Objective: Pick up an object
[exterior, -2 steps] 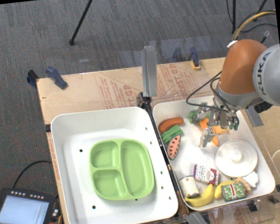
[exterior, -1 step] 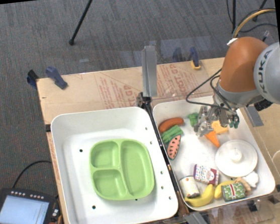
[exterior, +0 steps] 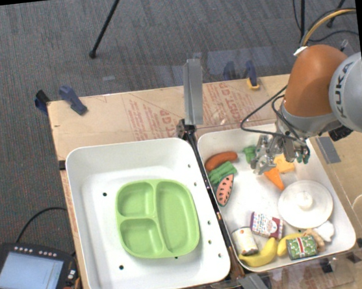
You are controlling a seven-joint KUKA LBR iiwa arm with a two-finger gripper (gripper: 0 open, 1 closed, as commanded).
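My gripper (exterior: 278,155) hangs low over the back of the right bin (exterior: 345,218), under the orange wrist band. Just below it lie an orange carrot piece (exterior: 275,179) and a yellow-orange piece (exterior: 286,166), and I cannot tell whether it touches either. A small green toy (exterior: 250,151) sits to its left. Further left lie an orange-red sausage (exterior: 221,160), a green vegetable (exterior: 219,174) and a watermelon slice (exterior: 225,190).
A white round dish (exterior: 305,203) sits in the right bin's middle right. Along its front lie a small carton (exterior: 266,223), a can (exterior: 244,241), a banana (exterior: 263,255) and a red-green box (exterior: 301,247). The left bin (exterior: 88,185) bears a green divided plate (exterior: 157,217).
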